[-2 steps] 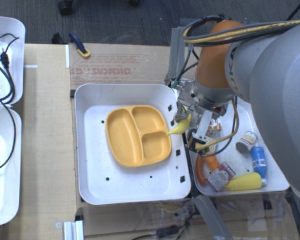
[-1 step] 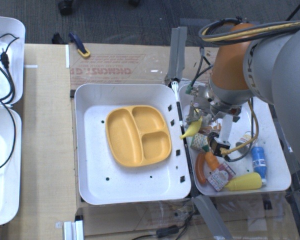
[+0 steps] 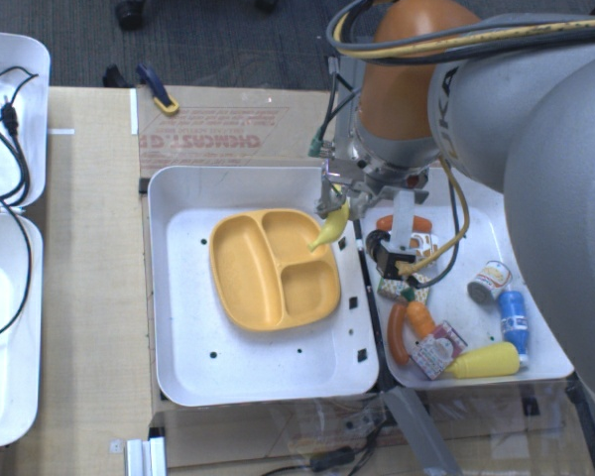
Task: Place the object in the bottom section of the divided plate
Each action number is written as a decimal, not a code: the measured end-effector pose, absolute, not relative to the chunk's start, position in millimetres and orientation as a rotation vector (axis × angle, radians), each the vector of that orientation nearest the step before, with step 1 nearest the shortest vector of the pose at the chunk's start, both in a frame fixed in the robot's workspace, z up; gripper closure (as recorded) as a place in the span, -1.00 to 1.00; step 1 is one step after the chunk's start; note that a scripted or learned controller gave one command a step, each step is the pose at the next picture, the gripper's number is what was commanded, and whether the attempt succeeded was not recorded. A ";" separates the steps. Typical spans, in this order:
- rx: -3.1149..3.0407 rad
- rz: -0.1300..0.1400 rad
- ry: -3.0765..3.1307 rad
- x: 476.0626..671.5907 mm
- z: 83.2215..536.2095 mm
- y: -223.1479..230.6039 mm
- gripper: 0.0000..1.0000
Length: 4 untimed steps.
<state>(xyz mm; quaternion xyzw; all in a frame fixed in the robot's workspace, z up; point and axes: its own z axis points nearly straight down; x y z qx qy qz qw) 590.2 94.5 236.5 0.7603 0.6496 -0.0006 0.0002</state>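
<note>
the gripper (image 3: 334, 209) is clamping a yellow banana (image 3: 329, 230), hanging over the upper right rim of the divided plate (image 3: 274, 268)

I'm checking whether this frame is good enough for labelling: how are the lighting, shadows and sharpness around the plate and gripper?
Camera view: light is even and soft, with no hard glare on the yellow divided plate; the left bin shows faint shadow along its walls; the gripper and the small yellow object at it look slightly soft; the arm, near the lens, is large and blurred.
</note>
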 end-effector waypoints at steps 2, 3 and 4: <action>2.179 -0.005 2.261 646.8 216.5 184.5 1.00; 2.179 -0.005 2.262 646.7 216.3 184.8 -1.00; 1.835 -0.004 2.548 659.5 305.5 224.4 -1.00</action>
